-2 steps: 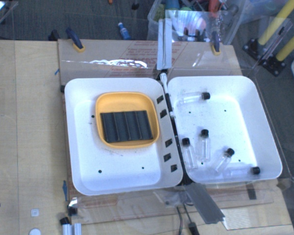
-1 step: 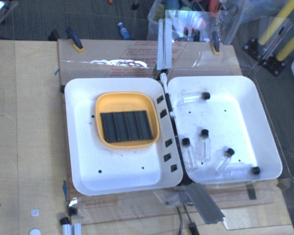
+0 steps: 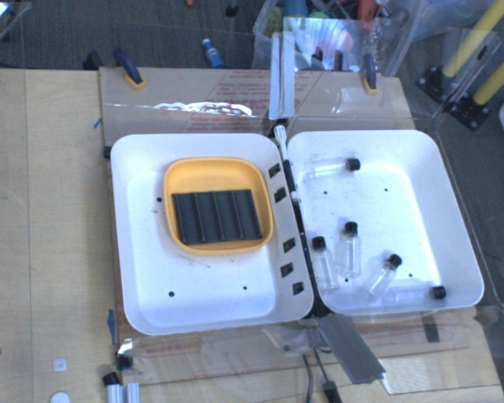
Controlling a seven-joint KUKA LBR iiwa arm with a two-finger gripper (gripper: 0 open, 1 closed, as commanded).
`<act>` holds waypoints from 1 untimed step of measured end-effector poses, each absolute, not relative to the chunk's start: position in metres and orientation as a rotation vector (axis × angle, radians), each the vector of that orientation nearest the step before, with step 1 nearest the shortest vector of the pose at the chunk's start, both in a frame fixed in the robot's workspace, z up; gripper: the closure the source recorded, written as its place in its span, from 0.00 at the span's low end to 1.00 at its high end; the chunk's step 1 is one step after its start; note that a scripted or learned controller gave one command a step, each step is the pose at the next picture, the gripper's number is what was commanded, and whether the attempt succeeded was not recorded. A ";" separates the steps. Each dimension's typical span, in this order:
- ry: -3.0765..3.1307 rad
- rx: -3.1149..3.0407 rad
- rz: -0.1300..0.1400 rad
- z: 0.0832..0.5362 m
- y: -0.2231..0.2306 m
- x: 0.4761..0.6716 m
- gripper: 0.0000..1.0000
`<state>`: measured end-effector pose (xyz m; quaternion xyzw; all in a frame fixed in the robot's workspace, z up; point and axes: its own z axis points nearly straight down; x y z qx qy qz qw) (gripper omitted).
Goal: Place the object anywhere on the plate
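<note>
Left white bin [image 3: 143, 300]: 1 yellow square plate [image 3: 178, 176] w/ dark ribbed insert [image 3: 217, 216]. Right white bin [image 3: 441, 225]: 5 clear black-capped vials [image 3: 350, 246]. Claw state can't tell.

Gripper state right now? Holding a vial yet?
Gripper: state cannot be told from the camera view. Five clear vials lie loose in the right bin.

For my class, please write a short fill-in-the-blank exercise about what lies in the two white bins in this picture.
1. The yellow plate sits in the ____ bin.
2. A ridged ____ object lies on the yellow plate.
3. The clear vials in the right bin have ____ caps.
4. The number of clear vials in the right bin is ____.

Missing words: left; black; black; five
</note>
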<state>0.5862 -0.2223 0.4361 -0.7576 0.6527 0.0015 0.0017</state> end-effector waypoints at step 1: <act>1.759 -2.599 0.005 0.436 -0.218 0.558 1.00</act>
